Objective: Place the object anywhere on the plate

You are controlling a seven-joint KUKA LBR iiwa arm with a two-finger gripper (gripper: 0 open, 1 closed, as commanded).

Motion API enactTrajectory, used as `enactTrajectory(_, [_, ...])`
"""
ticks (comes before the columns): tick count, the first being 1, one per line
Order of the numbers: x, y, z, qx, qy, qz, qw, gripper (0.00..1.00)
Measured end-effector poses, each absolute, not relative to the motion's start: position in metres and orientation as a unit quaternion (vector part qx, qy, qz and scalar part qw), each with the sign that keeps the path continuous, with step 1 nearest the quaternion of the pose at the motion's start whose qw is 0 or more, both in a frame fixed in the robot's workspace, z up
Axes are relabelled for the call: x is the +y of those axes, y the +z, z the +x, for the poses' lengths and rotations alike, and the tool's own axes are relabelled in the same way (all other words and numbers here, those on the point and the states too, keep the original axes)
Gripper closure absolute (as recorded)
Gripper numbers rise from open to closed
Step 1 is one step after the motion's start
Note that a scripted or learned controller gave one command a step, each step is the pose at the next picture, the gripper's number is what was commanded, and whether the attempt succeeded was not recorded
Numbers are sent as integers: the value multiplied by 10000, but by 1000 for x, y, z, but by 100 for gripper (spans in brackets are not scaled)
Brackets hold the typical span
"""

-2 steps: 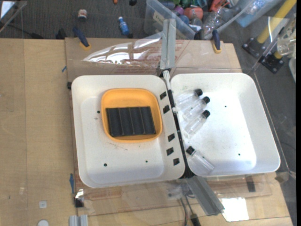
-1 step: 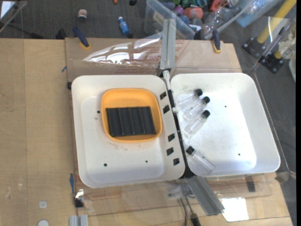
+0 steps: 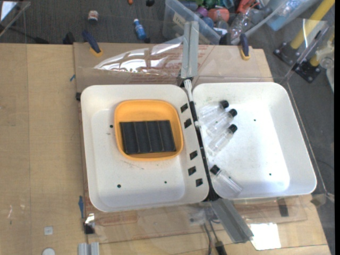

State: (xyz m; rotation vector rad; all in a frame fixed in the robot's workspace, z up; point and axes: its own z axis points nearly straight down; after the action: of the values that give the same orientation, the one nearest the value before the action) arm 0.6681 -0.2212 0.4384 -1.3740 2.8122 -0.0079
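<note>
A black ribbed rectangular block point(image 3: 147, 137) lies flat on the orange plate point(image 3: 123, 117), near its middle, and the plate sits in the left white bin point(image 3: 101, 185). In the right white bin point(image 3: 276, 142), several clear plastic vials with black caps point(image 3: 219, 122) lie close to the divider between the bins; one more capped vial point(image 3: 224, 178) lies lower, near the front corner. Behind the bench stands a clear tub of coloured toys point(image 3: 223, 4).
</note>
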Motion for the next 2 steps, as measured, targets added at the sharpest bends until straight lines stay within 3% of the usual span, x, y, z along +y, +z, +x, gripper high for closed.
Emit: enactTrajectory(2, [-221, 437, 668, 6985, -26, -7156, 46, 100])
